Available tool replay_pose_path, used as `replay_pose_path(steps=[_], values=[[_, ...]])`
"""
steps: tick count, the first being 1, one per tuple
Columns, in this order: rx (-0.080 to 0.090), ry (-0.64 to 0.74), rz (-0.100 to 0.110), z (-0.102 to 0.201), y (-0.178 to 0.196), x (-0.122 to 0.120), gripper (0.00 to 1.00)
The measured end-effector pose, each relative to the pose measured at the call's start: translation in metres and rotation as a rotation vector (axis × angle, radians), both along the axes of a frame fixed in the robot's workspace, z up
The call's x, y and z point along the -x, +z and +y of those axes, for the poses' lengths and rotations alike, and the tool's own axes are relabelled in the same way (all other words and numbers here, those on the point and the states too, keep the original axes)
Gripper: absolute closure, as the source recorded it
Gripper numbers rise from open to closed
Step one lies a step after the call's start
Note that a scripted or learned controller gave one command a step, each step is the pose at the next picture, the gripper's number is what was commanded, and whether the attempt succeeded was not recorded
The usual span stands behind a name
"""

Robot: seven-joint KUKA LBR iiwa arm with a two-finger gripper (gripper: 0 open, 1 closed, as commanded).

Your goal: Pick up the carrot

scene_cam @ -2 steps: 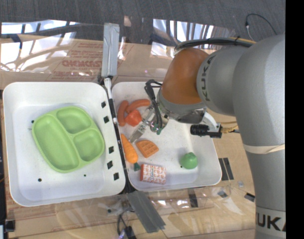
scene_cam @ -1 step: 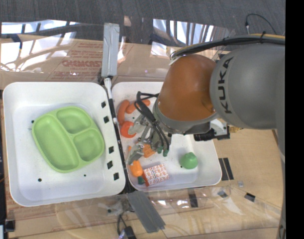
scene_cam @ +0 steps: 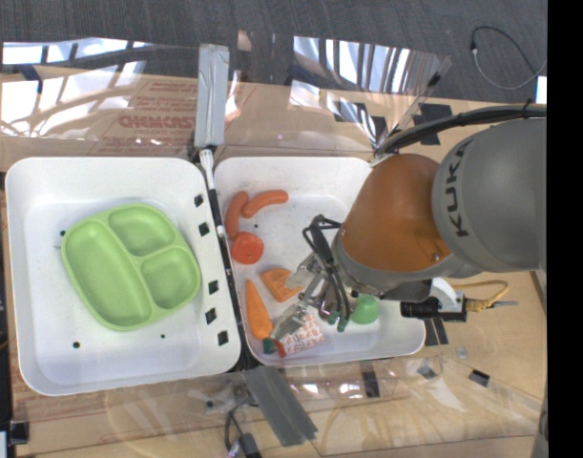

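The arm reaches leftward into the right bin (scene_cam: 272, 172). Its tool (scene_cam: 305, 305) hangs just right of the carrot (scene_cam: 259, 310); tool state cannot be determined. The carrot's long axis runs near-to-far, tip far.

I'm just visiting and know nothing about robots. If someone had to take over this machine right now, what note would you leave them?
End effector: low in the right bin, above a small printed packet; whether it is open or shut cannot be told.
Carrot: lying in the right bin by its left wall, just left of the end effector, not held.
Nearby: tomato, two sausages, an orange wedge, a green item under the arm.
Left bin: green divided plate.
Done: nothing yet.
Left: grasp the carrot and lift it.
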State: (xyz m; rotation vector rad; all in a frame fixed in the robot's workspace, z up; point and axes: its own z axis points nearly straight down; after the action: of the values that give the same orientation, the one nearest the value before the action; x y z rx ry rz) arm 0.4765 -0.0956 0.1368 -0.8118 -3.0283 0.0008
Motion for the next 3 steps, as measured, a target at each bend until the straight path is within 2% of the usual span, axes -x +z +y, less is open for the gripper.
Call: replay_pose_path(steps=[1, 2, 3], values=[[0.001, -0.05, -0.014, 0.004, -0.04, -0.036, 0.0], [0.004, -0.047, -0.024, 0.003, -0.03, -0.039, 1.0], [0.001, 0.143, -0.007, -0.051, -0.013, -0.073, 1.0]])
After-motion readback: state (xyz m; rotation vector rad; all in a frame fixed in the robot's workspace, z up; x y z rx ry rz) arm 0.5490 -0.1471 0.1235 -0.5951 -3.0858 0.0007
